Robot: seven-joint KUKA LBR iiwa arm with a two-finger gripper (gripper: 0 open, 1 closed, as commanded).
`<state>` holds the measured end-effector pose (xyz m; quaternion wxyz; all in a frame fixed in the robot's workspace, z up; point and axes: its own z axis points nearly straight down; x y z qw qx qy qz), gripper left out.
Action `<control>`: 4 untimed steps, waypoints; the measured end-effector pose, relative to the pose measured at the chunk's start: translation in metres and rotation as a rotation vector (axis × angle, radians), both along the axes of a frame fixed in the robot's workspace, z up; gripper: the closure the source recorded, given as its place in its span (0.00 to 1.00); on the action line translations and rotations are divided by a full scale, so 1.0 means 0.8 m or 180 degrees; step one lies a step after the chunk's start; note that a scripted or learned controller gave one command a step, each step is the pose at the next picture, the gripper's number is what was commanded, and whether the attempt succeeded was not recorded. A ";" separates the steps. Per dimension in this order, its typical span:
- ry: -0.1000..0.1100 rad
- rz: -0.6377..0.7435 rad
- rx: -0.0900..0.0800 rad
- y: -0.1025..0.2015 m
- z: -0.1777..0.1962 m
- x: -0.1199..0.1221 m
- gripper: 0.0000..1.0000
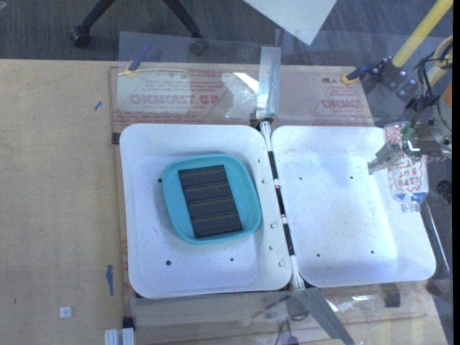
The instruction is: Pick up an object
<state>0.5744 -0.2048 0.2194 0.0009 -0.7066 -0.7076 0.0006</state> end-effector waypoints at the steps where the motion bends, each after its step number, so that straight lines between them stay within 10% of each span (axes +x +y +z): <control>1: -0.0012 0.0446 0.0029 -0.013 -0.146 -0.028 0.00; 2: -0.0026 0.0629 -0.0005 0.021 -0.165 -0.072 0.00; 3: -0.0033 0.0621 -0.0011 0.020 -0.153 -0.072 1.00; 4: -0.0004 0.0067 -0.0003 0.146 -0.045 -0.084 1.00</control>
